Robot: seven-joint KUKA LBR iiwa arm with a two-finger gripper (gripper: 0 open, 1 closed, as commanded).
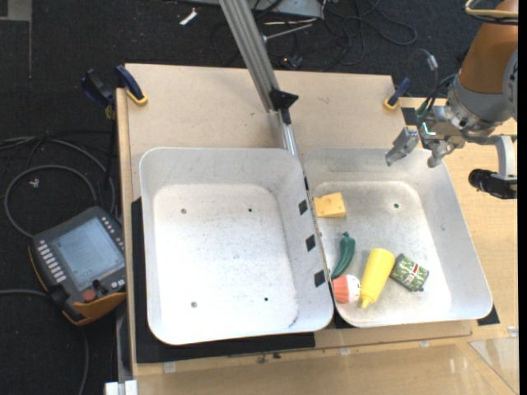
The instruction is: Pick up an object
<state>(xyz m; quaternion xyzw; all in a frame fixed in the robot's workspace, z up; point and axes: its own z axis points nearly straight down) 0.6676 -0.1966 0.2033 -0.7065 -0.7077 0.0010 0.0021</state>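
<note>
Here the arm [486, 64] hangs its spread, empty jaws above the right bin [461, 245].

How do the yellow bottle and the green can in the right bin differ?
The yellow bottle is plain yellow, and longer; the green can is dark green with a red and white label, short and stubby. The bottle's lower end lies close beside the red and white toy; the can lies apart, nearer the bin's right wall. Both lie on their sides in the right bin.

Free room: the left bin [222, 245] floor and the far part of the right bin [445, 212].
Obstacles: cheese [330, 206], green pepper [343, 253], yellow bottle [375, 276], green can [409, 272], radish [346, 287] crowd the near part.
</note>
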